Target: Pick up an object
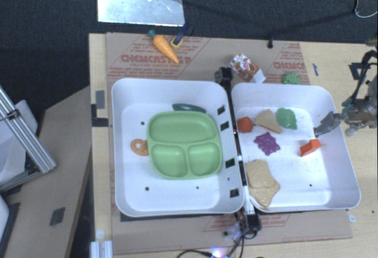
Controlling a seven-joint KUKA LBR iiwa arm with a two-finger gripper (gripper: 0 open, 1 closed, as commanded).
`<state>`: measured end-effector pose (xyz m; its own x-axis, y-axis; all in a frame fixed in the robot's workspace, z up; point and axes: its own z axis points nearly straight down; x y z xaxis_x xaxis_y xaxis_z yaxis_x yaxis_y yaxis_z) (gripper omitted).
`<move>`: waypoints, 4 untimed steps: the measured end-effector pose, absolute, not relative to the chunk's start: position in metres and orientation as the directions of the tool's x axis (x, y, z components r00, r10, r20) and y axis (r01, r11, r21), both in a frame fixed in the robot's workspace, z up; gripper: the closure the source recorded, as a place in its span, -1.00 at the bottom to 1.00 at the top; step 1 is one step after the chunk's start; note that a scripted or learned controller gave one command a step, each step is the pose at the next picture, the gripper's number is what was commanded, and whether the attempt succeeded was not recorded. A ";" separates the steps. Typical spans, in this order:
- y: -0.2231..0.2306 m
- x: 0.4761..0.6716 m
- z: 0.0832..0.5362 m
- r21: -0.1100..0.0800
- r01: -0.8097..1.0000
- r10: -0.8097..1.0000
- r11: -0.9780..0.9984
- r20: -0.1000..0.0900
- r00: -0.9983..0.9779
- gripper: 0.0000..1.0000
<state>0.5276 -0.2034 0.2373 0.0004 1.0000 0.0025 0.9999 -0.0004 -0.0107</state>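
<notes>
The right bin [339,192] holds several toy foods: a red tomato [245,124], a yellow cheese wedge [269,121], a green leafy piece [286,117], purple grapes [267,143], an orange-red block [310,147] and a tan bread slice [261,181]. My gripper [326,125] hangs over the right side of this bin, just up and right of the orange-red block and apart from it. Nothing is seen held in it.
The left bin [127,192] carries a green divided plate [182,143], an orange ring [139,147] beside it and a dark green item [189,107] behind it. A carrot [165,48], a small printed box [245,67] and a green piece [290,78] lie beyond the bins.
</notes>
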 end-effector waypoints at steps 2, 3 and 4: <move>-0.198 0.522 0.196 -0.001 1.000 1.000 0.002 0.001 -0.002 -1.00; -0.199 0.526 0.153 -0.001 1.000 1.000 0.001 0.001 -0.001 -1.00; -0.199 0.526 0.092 -0.001 1.000 1.000 0.001 0.001 -0.001 -1.00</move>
<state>0.5263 -0.1994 0.0918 -0.0012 1.0000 0.0012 1.0000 0.0012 -0.0008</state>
